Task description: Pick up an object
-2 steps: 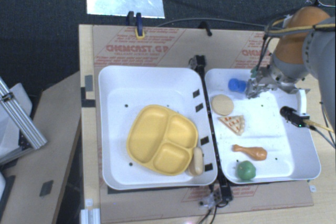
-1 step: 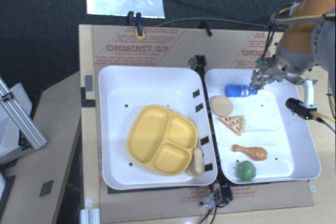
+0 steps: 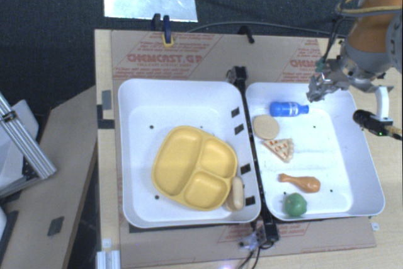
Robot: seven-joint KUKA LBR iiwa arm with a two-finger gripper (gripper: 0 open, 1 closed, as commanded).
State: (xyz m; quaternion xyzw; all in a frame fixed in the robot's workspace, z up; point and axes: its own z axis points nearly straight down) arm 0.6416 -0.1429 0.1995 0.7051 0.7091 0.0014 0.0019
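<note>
The right bin [image 3: 352,154] holds a blue bottle [image 3: 288,109] lying on its side, a round tan cookie [image 3: 266,128], a pizza slice [image 3: 280,148], a brown chicken drumstick [image 3: 301,183] and a green ball [image 3: 294,205]. My gripper [image 3: 315,92] hangs over the bin's far rim, just right of and above the blue bottle, with nothing visibly between its fingers. A yellow divided plate [image 3: 194,167] lies in the left bin [image 3: 141,110], and a beige bread roll [image 3: 237,193] rests against its right edge.
A black divider with clips [image 3: 247,135] runs between the two bins. A blue and yellow clamp [image 3: 165,29] sits on the cardboard behind the left bin. The arm [image 3: 374,28] comes in from the upper right.
</note>
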